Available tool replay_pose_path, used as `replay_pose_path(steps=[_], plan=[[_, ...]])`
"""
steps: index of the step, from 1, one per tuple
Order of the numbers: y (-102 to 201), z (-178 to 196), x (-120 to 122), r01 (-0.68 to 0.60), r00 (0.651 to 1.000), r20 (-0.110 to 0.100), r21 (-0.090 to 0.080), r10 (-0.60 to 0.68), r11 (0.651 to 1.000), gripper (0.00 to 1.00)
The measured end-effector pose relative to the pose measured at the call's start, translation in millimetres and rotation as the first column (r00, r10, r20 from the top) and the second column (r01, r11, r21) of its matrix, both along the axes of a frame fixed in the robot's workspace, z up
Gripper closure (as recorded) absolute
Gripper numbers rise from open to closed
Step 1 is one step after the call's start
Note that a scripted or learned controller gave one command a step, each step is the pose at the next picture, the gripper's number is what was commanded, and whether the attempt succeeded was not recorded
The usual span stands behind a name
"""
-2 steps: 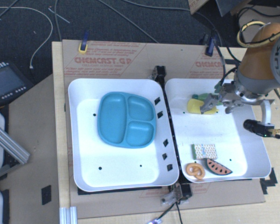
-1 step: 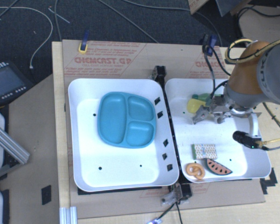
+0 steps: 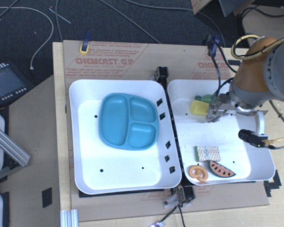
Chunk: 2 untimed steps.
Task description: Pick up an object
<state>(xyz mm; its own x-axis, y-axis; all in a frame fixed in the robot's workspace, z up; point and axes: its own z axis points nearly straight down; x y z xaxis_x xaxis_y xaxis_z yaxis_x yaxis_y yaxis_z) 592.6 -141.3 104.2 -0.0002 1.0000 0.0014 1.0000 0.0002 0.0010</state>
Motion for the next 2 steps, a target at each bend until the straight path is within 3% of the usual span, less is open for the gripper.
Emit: replay_pose_path(steps=[2], plan=[[7, 106, -4, -0.002, 1.0, 0.006, -0.002, 0.002, 1.0, 1.0]])
